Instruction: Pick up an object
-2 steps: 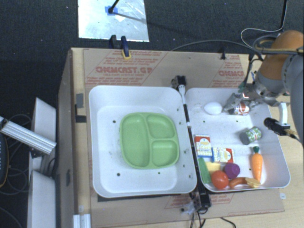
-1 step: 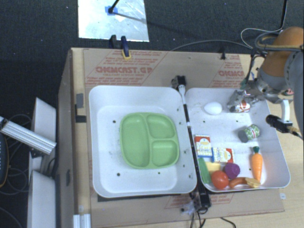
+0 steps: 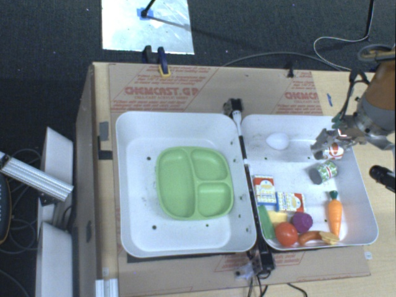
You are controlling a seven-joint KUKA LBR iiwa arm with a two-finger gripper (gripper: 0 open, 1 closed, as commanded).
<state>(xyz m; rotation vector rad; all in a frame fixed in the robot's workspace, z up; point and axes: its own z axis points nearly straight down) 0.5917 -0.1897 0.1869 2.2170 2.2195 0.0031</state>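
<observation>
My gripper (image 3: 330,142) hangs over the upper right part of the right bin (image 3: 365,190), at the end of the grey arm (image 3: 377,107). A small red-and-white item (image 3: 337,151) shows just under it; whether it is held I cannot tell. A small green-labelled can (image 3: 325,171) lies on its side just below the gripper. A white egg-shaped object (image 3: 278,141) lies to the gripper's left. Lower in this bin lie a carrot (image 3: 335,213), a red-and-white carton (image 3: 265,189), a yellow carton (image 3: 289,201), a purple item (image 3: 302,221) and a red tomato (image 3: 286,234).
The left bin (image 3: 133,166) holds a green divided plate (image 3: 193,183). A black divider (image 3: 244,159) runs between the bins. Cables (image 3: 337,42) trail over the dark floor at the back right. A metal sheet (image 3: 147,16) lies behind the bench.
</observation>
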